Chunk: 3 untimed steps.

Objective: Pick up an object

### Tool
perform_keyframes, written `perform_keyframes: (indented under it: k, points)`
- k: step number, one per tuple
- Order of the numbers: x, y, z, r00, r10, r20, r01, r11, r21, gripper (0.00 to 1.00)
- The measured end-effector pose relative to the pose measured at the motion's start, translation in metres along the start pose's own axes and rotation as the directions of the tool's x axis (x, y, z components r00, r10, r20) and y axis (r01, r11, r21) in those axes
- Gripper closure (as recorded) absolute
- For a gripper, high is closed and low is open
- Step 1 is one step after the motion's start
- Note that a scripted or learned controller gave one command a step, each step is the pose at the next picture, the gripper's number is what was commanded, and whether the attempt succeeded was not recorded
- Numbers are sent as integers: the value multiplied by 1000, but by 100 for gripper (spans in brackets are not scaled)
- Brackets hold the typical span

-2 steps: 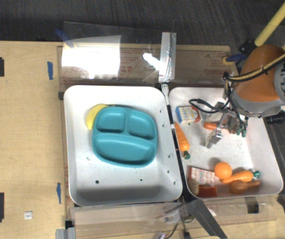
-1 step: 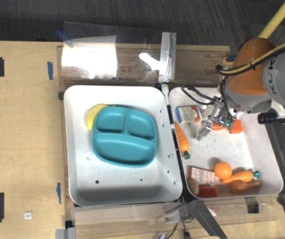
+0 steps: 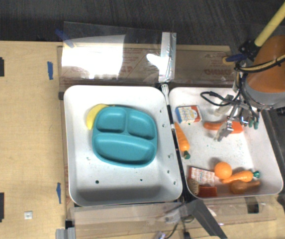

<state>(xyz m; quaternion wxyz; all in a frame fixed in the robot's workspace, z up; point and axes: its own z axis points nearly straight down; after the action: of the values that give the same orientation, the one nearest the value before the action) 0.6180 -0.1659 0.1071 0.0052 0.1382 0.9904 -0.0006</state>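
1. Orange sausage-shaped piece (image 3: 221, 125) — the thing nearest the fingers — lies in the upper part of the right bin (image 3: 266, 148), with the gripper (image 3: 228, 130) directly over its right end.
2. Starting at the left, the left bin (image 3: 75, 133) holds a teal sectioned plate (image 3: 125, 136), with a yellow object (image 3: 92, 114) peeking out from under the plate's upper left edge.
3. On the divider between the two bins lies a carrot (image 3: 182, 139), pointing down and slightly right.
4. Inside the right bin, a small carton (image 3: 188, 114) sits near the upper left corner, just left of the orange piece.
5. The fingers point down and to the left at the orange piece's right end; wires and metal parts crowd that spot, so whether they are spread or closed, or have hold of anything, cannot be told.
6. Along the bin's lower edge sit a red-and-white packet (image 3: 202, 179), an orange ball (image 3: 223, 170), and a second carrot (image 3: 239, 176) — all well apart from the gripper.
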Motion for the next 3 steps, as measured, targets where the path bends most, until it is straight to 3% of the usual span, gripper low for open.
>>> perform_keyframes:
  k: [1, 2, 3]
  points:
    - [23, 50, 18, 992, 128, -2, -128, 992, -1, 0]
    - [19, 51, 4, 992, 127, 11, -127, 992, -4, 100]
    - [15, 157, -83, 947, 321, 0, -321, 947, -6, 100]
